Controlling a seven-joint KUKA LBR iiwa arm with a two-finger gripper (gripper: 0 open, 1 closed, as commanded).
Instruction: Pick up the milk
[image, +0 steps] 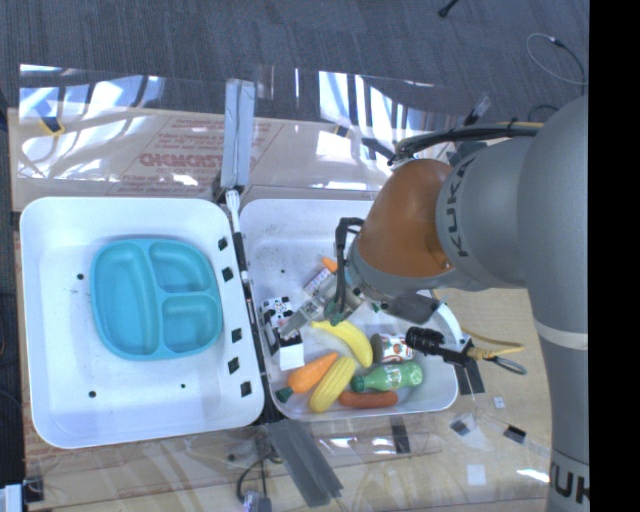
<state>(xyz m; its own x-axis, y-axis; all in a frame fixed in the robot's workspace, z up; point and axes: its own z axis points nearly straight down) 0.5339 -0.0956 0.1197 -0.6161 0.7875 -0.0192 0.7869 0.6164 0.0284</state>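
- Gripper (318, 300): centre of frame, low in the right bin (440, 398); open or closed, cannot tell.
- Milk carton (284, 328): cow-patterned, just left of gripper, against the bin's left wall.
- Step: approach; next likely a short leftward shift.
- Room: banana (346, 340), carrot (312, 371) crowd below; wall close.

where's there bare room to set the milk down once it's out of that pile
Free: the blue divided tray in the left bin, plus the bare white floor around it to the bin walls. In the right bin, just the far-left corner beside the divider. Crowded: its near half, where the milk carton, banana, carrot, corn and green bottle sit packed together under the arm.
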